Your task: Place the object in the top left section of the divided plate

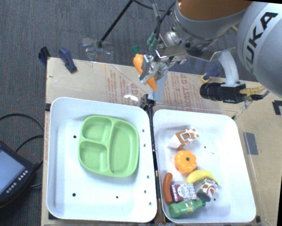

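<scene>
**Item: toy carrot, in transit to the divided plate**

Object: a small orange carrot (138,62) with a green top, seemingly a moulded play-food piece. A second orange tip (153,83) shows below the fingers, so the body likely runs slantwise through the grip.

Location: raised above the bench, beyond the far edge of the two bins, near the seam between them.

Holder: gripper (150,70), fingers clenched on the carrot, which shows on either side of them.

Handling, by judgement: light, rigid, smooth-skinned and tapered, hence apt to swivel or slip in a narrow pinch. Best held across the thick middle, as it appears to be now. Not fragile; a short drop should do no harm.

Destination: green divided plate (110,146), lying in the left bin (55,196). Its top left section (96,129) is a small compartment, bare, well apart from the carrot.

Nearby stock: right bin (238,146) holding a small orange pumpkin (185,161), a banana (200,176), a green bottle (186,208), a red sausage-like piece (167,186) and a wafer-patterned toy (186,136).
</scene>
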Controlling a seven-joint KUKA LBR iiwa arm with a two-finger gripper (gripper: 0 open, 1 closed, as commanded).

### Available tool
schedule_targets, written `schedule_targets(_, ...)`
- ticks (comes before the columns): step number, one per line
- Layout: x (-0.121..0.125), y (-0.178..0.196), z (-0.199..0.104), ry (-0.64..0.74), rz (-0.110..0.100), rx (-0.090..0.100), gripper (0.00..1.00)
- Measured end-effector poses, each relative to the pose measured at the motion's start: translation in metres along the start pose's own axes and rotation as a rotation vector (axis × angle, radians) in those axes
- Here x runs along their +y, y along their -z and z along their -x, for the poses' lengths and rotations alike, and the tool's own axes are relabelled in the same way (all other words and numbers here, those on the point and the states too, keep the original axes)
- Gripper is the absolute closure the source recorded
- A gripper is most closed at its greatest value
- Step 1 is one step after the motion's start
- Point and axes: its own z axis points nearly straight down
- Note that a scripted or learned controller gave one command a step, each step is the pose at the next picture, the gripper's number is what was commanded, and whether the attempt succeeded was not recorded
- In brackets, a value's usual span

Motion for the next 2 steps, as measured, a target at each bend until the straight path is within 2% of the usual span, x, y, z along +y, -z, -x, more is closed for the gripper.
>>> schedule_targets(1,-0.007,0.0,-0.042,-0.174,-0.002,0.0,1.0)
schedule_targets(2,0.028,-0.064,-0.09,0.035,-0.001,0.0,1.0)
